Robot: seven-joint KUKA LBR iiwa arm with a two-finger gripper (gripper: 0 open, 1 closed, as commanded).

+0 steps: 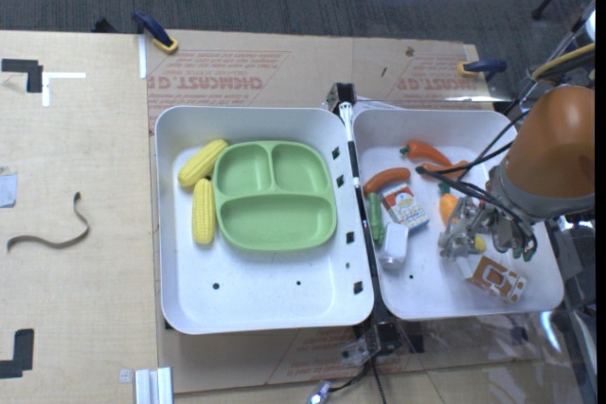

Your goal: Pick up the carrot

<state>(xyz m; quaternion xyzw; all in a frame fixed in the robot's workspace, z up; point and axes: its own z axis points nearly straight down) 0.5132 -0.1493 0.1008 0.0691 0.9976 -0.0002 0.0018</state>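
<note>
Your metal two-finger gripper hangs low inside the right white bin; open or closed, you cannot tell. The orange tapered carrot lies near that bin's far wall, just behind a red-orange sausage.

One fixed camera, high above, slanting down on both bins

2 white bins, 2 corn cobs, 1 green tray w/ 3 compartments, 1 carrot, 1 hot dog, 2 blue clamps
</note>
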